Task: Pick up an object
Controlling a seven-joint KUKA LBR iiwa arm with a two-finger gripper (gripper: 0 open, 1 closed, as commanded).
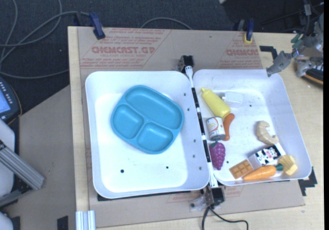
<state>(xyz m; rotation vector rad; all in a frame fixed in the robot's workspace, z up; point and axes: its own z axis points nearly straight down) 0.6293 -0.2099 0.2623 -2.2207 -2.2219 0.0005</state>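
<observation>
Plenty is piled in the right bin (288, 95); the bottle (215, 102) lies clearest, so it's best gripped across its middle. Gripper (280, 62) is parked at the far corner, probably empty, finger state can't be told.

Two white bins (103, 121), one blue plate (147, 119), one yellow bottle (215, 102), one can (215, 128), one carrot (260, 173)

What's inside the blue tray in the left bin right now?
The blue tray shows three bare compartments with nothing lying in them. It rests on the left bin; the bin floor beneath it is covered and cannot be seen.
</observation>
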